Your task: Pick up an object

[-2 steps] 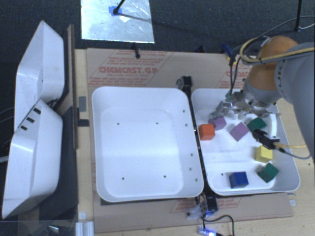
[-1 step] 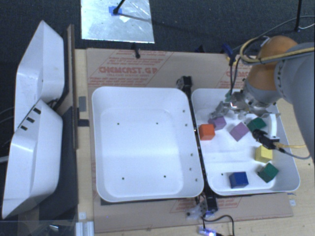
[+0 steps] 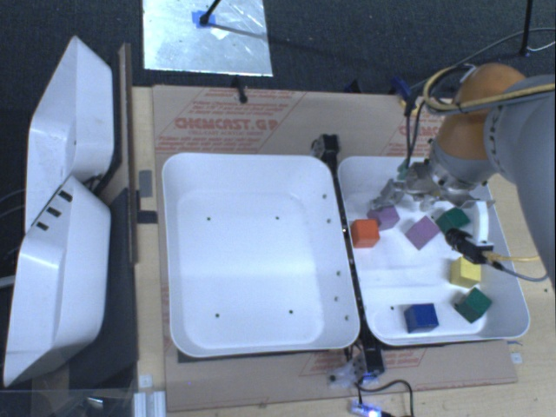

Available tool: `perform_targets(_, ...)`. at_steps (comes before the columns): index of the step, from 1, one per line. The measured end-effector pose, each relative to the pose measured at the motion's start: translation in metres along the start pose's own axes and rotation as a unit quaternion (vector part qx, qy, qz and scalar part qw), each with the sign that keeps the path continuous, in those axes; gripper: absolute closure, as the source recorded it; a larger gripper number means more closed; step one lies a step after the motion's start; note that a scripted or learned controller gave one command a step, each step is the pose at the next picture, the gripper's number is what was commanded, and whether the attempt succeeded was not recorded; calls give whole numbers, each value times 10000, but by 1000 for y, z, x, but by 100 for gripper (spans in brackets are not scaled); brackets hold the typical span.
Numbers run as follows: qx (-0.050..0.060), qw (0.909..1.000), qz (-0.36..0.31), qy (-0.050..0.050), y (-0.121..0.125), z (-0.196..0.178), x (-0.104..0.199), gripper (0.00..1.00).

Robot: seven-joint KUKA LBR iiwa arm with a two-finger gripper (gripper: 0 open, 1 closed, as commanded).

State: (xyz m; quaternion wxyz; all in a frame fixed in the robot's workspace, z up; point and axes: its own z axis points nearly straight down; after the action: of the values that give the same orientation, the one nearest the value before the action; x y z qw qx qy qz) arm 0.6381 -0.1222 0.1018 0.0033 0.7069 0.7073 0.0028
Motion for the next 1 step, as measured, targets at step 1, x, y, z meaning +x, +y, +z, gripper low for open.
perform_targets(1, 0, 10000, 3, -1, 0, 0, 0, 0)
